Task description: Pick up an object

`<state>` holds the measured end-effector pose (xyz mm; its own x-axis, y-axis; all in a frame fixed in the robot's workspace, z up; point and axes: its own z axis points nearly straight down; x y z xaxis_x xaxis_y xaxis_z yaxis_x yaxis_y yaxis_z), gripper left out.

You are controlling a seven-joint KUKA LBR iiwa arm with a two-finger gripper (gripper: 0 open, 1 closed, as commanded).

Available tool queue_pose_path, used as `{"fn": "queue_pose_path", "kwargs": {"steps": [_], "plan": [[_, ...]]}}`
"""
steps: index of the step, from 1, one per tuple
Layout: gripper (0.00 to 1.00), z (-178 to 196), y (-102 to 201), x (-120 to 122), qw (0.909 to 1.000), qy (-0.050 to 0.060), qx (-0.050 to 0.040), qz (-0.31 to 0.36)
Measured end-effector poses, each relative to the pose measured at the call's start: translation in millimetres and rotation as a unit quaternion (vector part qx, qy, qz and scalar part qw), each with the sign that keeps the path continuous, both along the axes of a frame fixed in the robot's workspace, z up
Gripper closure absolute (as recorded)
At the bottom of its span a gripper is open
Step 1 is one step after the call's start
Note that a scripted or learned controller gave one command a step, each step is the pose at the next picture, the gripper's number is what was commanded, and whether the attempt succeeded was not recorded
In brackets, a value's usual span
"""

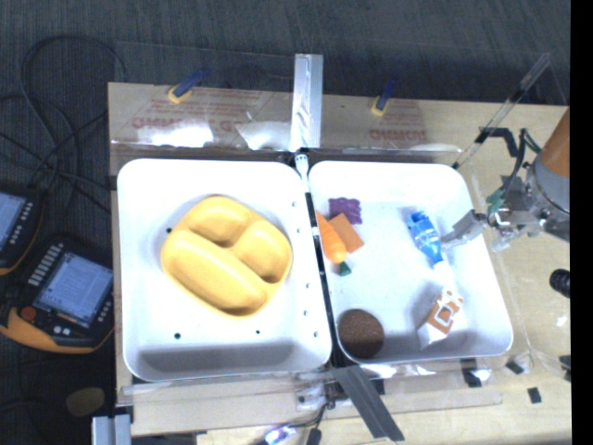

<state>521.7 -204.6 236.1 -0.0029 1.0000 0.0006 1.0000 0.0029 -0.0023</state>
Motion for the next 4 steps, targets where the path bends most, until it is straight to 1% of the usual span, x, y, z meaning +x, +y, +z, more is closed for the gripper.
{"fn": "queue_pose_path", "kwargs": {"steps": [1,2,3,4], "plan": [[0.00,-140,32,30,0.9990,-0.001,-0.0017,0.044],[0.00,-147,5,86,0.9993,-0.004,0.0019,-0.038],[1.00,-137,4,87,0.9993,-0.006,-0.0017,-0.037],[1.00,-40,53,109,0.9924,0.000,-0.0022,-0.123]]}}
